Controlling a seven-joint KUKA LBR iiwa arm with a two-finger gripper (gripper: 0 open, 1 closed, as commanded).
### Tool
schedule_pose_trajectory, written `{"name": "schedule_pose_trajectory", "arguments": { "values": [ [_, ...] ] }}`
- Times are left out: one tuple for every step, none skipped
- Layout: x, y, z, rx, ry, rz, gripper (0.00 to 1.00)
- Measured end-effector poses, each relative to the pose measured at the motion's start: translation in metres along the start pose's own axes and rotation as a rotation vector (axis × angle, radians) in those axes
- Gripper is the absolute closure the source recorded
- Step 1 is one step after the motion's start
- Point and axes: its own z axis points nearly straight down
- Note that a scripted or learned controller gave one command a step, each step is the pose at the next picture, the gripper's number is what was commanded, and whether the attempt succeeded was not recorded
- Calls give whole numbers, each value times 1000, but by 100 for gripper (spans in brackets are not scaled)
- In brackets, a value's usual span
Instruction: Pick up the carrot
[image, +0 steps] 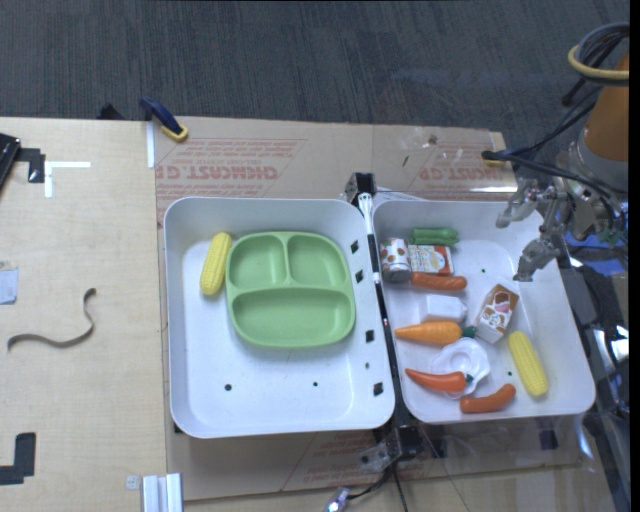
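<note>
The carrot (430, 332) lies on its side in the right bin (575, 400), roughly at that bin's centre, its green stub pointing right. All positions below are taken from the carrot. Just above it sits a sausage (438, 283), and above that a small can (394, 259) and an orange carton (430, 259). To its right stands a small white-and-red box (496, 311); further right and lower, a corn cob (527, 363). Below it lie a chilli (437, 379) and a second sausage (488, 399). Well to its left, the left bin (190, 400) holds a green divided plate (291, 290) and another corn cob (214, 263). The end effector (535, 258) hangs up and to the right, over the right bin's far corner (nothing visible between its fingers; degree of opening cannot be determined).
</note>
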Motion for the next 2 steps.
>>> {"name": "schedule_pose_trajectory", "arguments": {
  "values": [
    [36, 79, 80, -1, 3, 219, 0],
    [85, 95, 121, 1, 2, 518, 0]
  ]
}}
